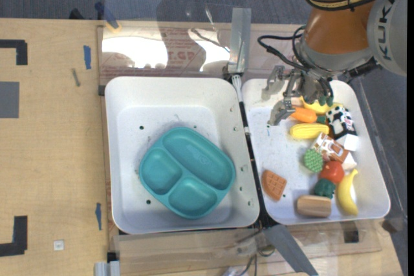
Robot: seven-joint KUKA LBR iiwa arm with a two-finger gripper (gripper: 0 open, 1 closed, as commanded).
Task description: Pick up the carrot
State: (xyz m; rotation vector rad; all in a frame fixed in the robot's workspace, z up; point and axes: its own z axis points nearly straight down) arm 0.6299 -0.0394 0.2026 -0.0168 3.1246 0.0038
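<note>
Nearest lies a tan bread-loaf toy (314, 205) by a curved yellow plastic banana (348, 192). Farther back, the small orange plastic carrot (304, 116) rests in the right white bin (375, 158), just beside the metal two-finger gripper (282, 99), whose fingers hang spread, seemingly poised to grasp.

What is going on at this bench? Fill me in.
The grey and orange arm reaches in over the right bin, its tool hanging beside the carrot in a pile of toy food. Nothing is visibly lifted. The left bin holds a teal divided plate.
</note>
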